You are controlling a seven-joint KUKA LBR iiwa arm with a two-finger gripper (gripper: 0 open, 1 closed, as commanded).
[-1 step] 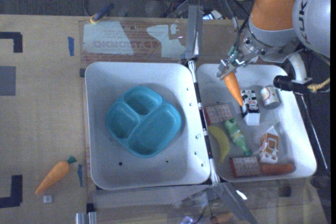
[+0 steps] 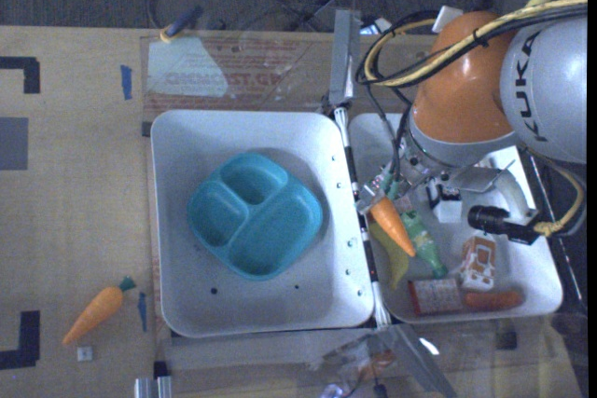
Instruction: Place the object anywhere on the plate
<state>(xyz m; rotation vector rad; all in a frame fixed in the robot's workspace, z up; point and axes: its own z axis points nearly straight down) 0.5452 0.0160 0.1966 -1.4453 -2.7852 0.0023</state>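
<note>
Bench clutter outside the bins
Toy carrot (image 2: 93, 314) lies on bench at lower left; blue tape strip (image 2: 126, 81) near upper left.

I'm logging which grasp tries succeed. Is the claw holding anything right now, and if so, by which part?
It cannot be told. The claw sits right at the top end of an orange carrot in the right bin, but the arm hides any contact.
</note>
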